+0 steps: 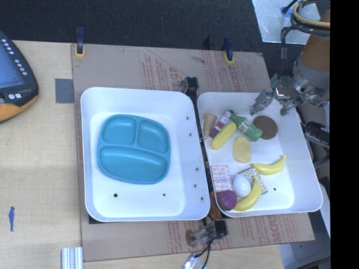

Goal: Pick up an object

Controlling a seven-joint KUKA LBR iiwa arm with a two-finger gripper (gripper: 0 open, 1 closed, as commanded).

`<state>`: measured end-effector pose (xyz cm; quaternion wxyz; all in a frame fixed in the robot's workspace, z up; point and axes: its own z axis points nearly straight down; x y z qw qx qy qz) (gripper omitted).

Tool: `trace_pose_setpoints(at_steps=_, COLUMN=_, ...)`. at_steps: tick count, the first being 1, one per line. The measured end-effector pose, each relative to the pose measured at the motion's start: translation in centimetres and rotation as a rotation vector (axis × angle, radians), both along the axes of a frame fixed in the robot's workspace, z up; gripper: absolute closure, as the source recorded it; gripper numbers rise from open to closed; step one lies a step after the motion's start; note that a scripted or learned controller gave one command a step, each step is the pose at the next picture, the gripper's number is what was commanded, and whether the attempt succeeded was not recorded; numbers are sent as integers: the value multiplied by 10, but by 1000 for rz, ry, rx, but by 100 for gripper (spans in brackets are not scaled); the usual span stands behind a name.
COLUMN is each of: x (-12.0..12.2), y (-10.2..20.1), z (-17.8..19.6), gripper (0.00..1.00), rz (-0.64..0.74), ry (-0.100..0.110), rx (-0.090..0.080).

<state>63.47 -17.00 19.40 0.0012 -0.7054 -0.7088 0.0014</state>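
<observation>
So the gripper [275,101] is hanging over the top right corner of the right bin [311,167], fingers spread apart with nothing between them. Just below it sits a brown round cookie-looking thing [266,126], and next to that a green bottle [245,126] and a corn cob [223,135]. Further down there's a pale yellow piece [242,149], two bananas [270,166] [252,195], a white egg [241,185] and a purple thing [227,198]. The left bin [140,206] has a blue divided plate [134,148].
</observation>
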Motion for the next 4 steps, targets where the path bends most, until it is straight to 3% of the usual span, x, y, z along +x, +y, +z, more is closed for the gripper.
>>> trace_pose_setpoints(at_steps=1, x=-65, y=28, z=-106, gripper=0, rz=-1, ry=14, rx=4)
trace_pose_setpoints(at_steps=2, x=-61, y=24, z=-89, gripper=100, rz=0, ry=3, rx=0)
trace_pose_setpoints(at_steps=3, x=-61, y=25, z=-90, gripper=0, rz=2, ry=4, rx=-1)
trace_pose_setpoints(at_steps=4, x=-61, y=24, z=-79, gripper=100, rz=2, ry=4, rx=-2)
